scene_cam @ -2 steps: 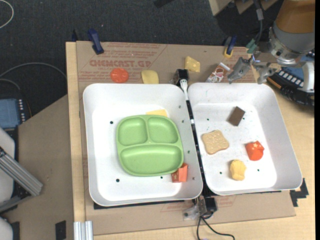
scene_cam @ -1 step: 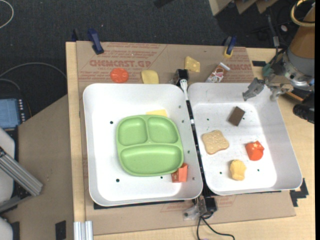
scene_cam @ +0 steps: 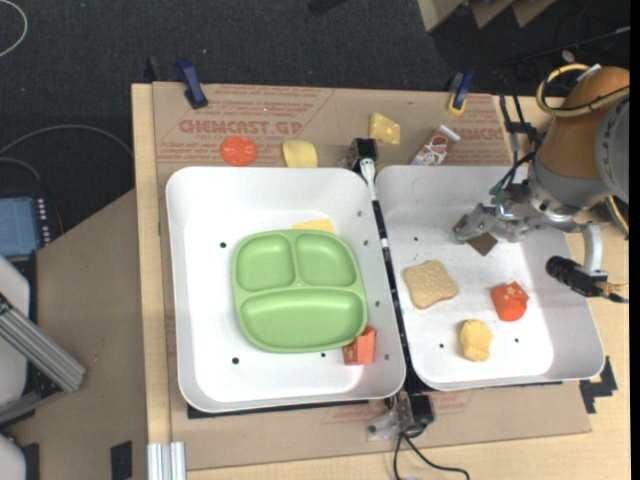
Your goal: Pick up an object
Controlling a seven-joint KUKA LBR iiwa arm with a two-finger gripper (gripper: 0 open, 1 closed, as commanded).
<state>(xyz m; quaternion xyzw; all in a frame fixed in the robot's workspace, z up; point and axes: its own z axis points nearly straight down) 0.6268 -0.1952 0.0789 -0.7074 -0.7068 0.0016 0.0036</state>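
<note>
End effector (scene_cam: 485, 230) low over the upper middle of the right bin (scene_cam: 430, 190); cannot tell its state, a small dark piece sits at its tip. Same bin holds a toast slice (scene_cam: 430, 283) near the left wall, a red piece (scene_cam: 509, 301) to its right, and a yellow piece (scene_cam: 476, 339) below, all apart. Left bin (scene_cam: 195, 268) has a green divided plate (scene_cam: 298, 290) with an orange block (scene_cam: 360, 347) touching its lower right corner. Table (scene_cam: 250, 118) behind the bins carries an orange round item (scene_cam: 238, 150) and a yellow lump (scene_cam: 299, 153).
</note>
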